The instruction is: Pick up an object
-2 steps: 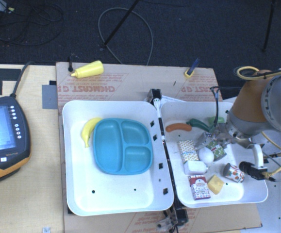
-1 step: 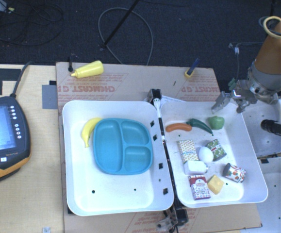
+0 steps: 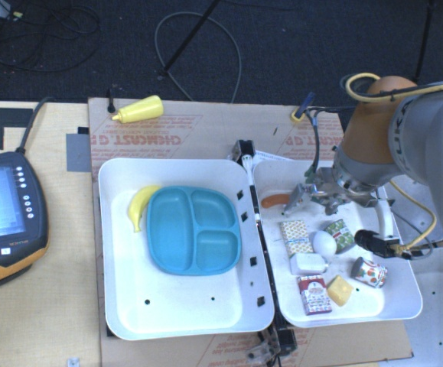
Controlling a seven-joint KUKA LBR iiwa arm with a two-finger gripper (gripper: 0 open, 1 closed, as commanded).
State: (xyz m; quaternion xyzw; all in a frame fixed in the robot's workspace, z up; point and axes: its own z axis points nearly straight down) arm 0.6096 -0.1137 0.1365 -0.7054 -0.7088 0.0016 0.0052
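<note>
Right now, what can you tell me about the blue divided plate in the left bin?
The blue divided plate is a rounded-corner tray of what looks like matte plastic, moulded into three compartments: one large on its left, two smaller on its right. It lies flat and upright on the floor of the left white bin, roughly centred, turned slightly askew. Nothing sits in its compartments. A yellow banana lies against its upper-left edge, seemingly touching it. The gripper works over the other bin, well apart from it.

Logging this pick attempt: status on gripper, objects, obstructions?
Gripper low over right bin, upper left, beside orange sausage; nothing seen held. White egg, packets crowded below. Blue tray, banana in left bin.
</note>
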